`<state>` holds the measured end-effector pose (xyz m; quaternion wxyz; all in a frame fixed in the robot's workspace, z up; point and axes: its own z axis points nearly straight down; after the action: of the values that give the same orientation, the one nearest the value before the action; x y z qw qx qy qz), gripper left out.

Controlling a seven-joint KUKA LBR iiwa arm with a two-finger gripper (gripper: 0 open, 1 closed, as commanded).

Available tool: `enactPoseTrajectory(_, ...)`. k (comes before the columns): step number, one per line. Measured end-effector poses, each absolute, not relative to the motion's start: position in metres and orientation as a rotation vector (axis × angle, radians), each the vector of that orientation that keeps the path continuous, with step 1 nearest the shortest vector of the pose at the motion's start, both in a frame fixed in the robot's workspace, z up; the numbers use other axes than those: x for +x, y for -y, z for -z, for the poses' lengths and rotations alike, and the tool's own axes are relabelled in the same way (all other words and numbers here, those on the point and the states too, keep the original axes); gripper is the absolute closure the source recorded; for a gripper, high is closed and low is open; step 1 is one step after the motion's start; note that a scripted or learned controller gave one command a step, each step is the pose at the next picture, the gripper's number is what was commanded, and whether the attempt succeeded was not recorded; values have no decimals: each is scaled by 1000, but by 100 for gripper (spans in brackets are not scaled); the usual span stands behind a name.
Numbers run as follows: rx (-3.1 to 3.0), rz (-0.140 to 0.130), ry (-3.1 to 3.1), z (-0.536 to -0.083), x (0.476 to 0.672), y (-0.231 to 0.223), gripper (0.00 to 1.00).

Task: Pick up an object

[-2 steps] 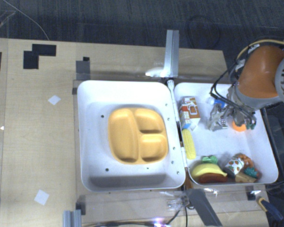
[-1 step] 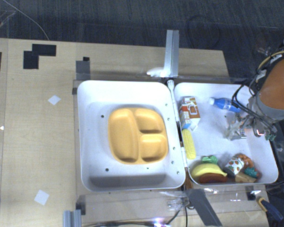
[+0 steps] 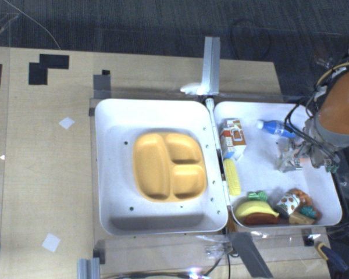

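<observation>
I hover over the right bin (image 3: 331, 197), near the bottle (image 3: 274, 127). I cannot tell whether my fingers (image 3: 292, 160) are spread. I should centre over one item before descending.

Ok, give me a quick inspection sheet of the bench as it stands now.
Surface: wooden bench bearing two white bins side by side.
Job's things: right bin holds a carton, blue bottle, corn cob, banana and small toys along its near edge.
Clutter: yellow divided tray in the left bin.
Grippers: gripper low over the right bin, nothing seen held.
Cables: black cables on the arm.
Surroundings: dark floor beyond the bench.
</observation>
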<state>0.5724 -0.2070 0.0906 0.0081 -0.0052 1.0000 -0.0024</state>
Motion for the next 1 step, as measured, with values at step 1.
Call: enactPoseTrajectory(1, 917, -1, -2997, -97, 517, 205, 0)
